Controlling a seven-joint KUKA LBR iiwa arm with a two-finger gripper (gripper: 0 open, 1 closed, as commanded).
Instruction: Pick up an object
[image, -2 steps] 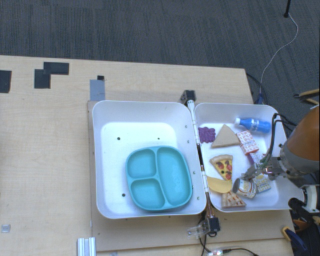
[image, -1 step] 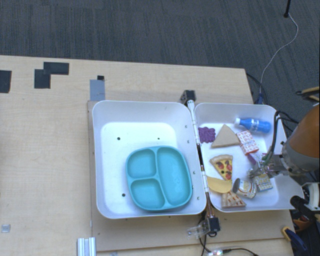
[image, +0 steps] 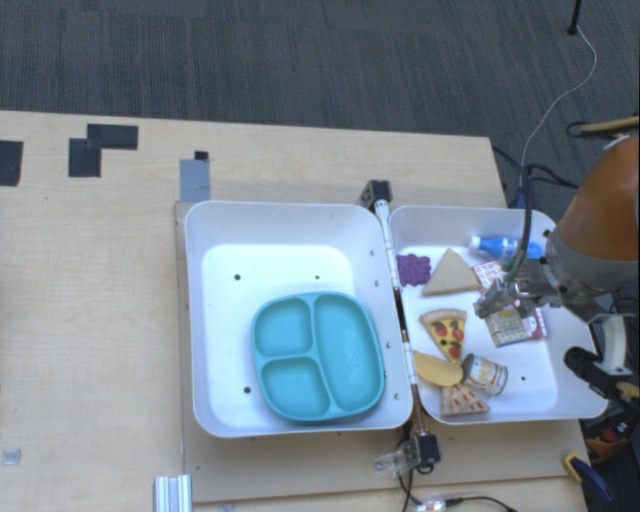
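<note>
Roughly by size: bench (image: 90, 330) carries two white bins side by side. Left bin (image: 225, 240) holds a teal divided plate (image: 318, 356). Right bin (image: 570, 395) holds the small items: tan wedge (image: 452, 274), pizza slice toy (image: 446, 332), yellow piece (image: 436, 369), purple item (image: 412, 268), small jar (image: 486, 375) on its side, blue bottle (image: 497, 244), cracker-like piece (image: 463, 401), printed packet (image: 514, 326). Arm reaches in from right; gripper (image: 497, 300) sits low over the packet, just beside the tan wedge. Can't tell the gripper's state, too blurred, and no item is visibly between its tips.
</note>
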